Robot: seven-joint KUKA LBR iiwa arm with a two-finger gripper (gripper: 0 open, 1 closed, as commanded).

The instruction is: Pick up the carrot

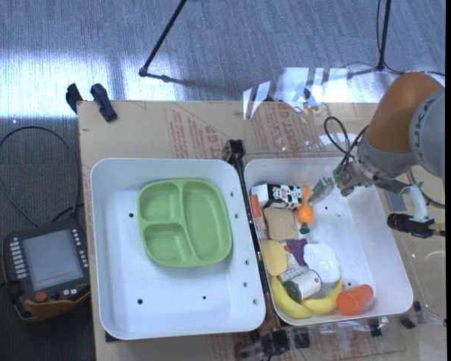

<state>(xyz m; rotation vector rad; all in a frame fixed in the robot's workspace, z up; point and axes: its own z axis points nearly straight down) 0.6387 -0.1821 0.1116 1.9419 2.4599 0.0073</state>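
Gripper point(316, 193) just above carrot point(305, 210) in right bin point(376, 239)

Red printing runs across the brown cardboard sheet point(203, 126) that covers the worktop, in the upper middle of the frame above the two bins, but the letters lie slanted and too faint to read. A small black-and-white carton point(283, 195) in the right bin carries a cow-like pattern; no words on it can be made out.
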